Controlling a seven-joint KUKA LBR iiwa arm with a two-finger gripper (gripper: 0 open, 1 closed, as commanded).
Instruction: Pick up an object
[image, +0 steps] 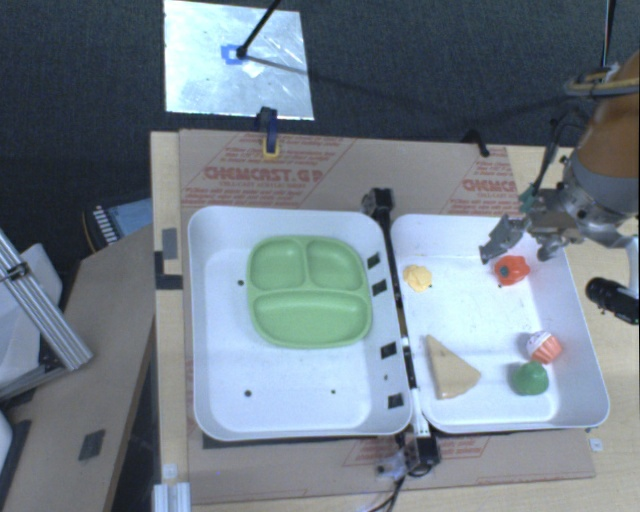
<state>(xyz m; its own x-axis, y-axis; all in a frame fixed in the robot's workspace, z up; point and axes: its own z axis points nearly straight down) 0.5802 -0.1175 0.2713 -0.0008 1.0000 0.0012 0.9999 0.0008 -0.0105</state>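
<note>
Gripper (524, 240) fingers spread, empty, above the red toy (511, 269). Risk: the rounded toy rolls aside or slips as the fingers shut.

Two white bins (215, 400) are sitting on the desk (330, 165): one green divided plate (308, 292) in the left, five small food toys (452, 368) in the right.
</note>
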